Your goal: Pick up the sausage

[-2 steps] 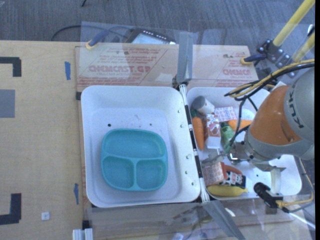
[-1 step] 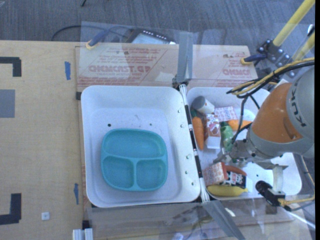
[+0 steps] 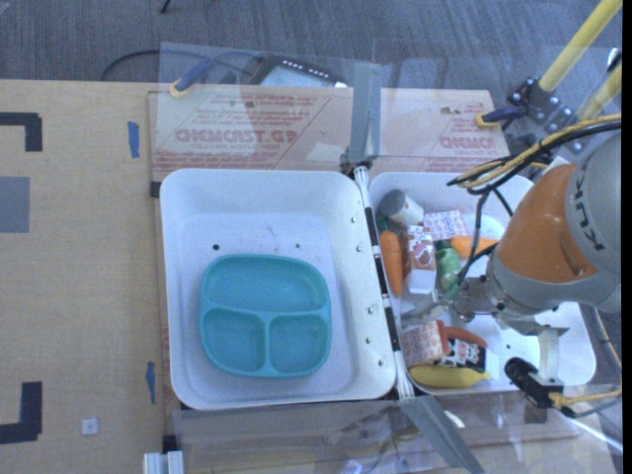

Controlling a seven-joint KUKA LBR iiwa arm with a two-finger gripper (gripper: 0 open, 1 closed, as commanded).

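In the right bin [image 3: 583, 358], a reddish-brown sausage [image 3: 464, 337] lies near the front, just above a yellow banana [image 3: 446, 374] and to the right of a small printed packet [image 3: 423, 342]. The arm's orange band [image 3: 548, 235] and grey wrist cover the middle of that bin. My gripper [image 3: 457, 302] hangs below the wrist, directly over the clutter and slightly behind the sausage. The wrist hides much of it, and nothing is visibly held.
An orange carrot [image 3: 392, 260], a grey-white object [image 3: 398, 206], small cartons [image 3: 423, 255] and a green item [image 3: 449, 265] crowd the right bin's left half. The left bin [image 3: 197, 215] holds a teal divided plate [image 3: 265, 315]. Yellow cables [image 3: 513, 166] run behind the arm.
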